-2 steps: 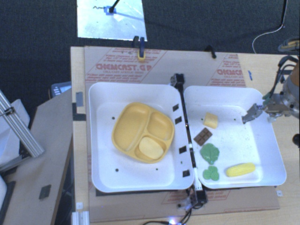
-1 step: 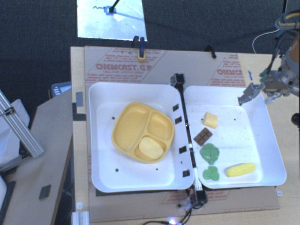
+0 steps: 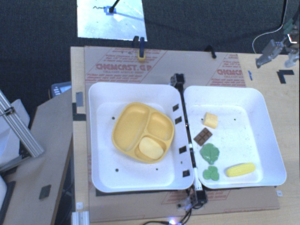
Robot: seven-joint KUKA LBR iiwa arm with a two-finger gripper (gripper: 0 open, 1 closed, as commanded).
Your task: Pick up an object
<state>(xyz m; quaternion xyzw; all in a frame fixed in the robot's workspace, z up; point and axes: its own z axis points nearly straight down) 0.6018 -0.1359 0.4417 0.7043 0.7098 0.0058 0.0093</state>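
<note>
The right bin point(image 3: 262, 125) holds a pale yellow block point(image 3: 210, 120), a brown chocolate-like bar point(image 3: 203, 136), two green broccoli-like pieces point(image 3: 209, 153) point(image 3: 211, 173) and a yellow corn cob point(image 3: 241, 169). In the left bin point(image 3: 101, 125) lies a yellow divided plate point(image 3: 136, 121) with a pale yellow piece point(image 3: 151, 148) in its near compartment. My gripper point(image 3: 274, 52) hangs at the upper right, beyond the right bin's far corner, over the bench and well away from every object.
A black divider with clips point(image 3: 185, 135) runs between the two bins. A shiny metal sheet point(image 3: 111, 13) lies at the back left. A yellow-and-blue clamp point(image 3: 140, 50) stands behind the left bin. A white cable point(image 3: 267, 34) loops near the gripper.
</note>
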